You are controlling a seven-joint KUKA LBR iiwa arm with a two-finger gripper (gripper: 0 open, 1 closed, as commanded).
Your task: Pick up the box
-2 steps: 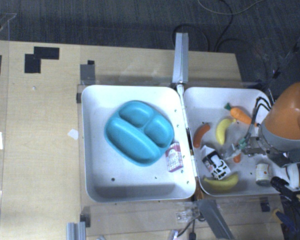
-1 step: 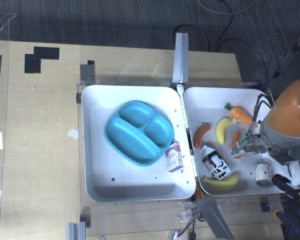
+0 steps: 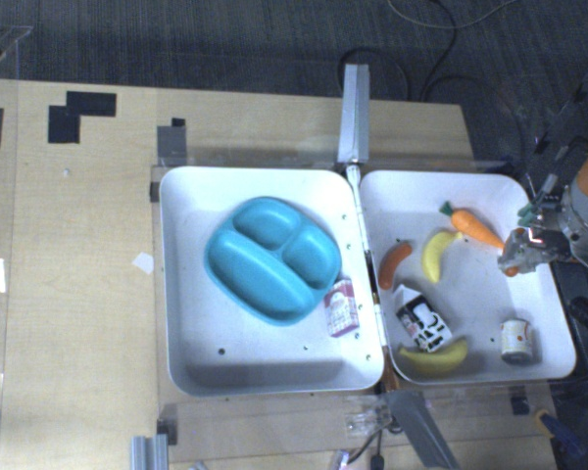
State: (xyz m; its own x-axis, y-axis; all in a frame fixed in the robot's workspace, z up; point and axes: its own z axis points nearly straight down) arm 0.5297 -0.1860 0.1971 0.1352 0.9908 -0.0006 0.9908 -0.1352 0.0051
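The small black-and-white printed box (image 3: 420,322) lies tilted in the right white bin (image 3: 547,360), low near the divider, touching the yellow banana (image 3: 433,356) below it. A red sausage-shaped toy (image 3: 395,259) and a second yellow banana (image 3: 435,255) sit just above it. Your gripper (image 3: 520,250) hangs at the bin's right rim, well apart; whether it is released or clenched cannot be told. Bring it across, align with the box's narrow sides, and descend clear of the banana.
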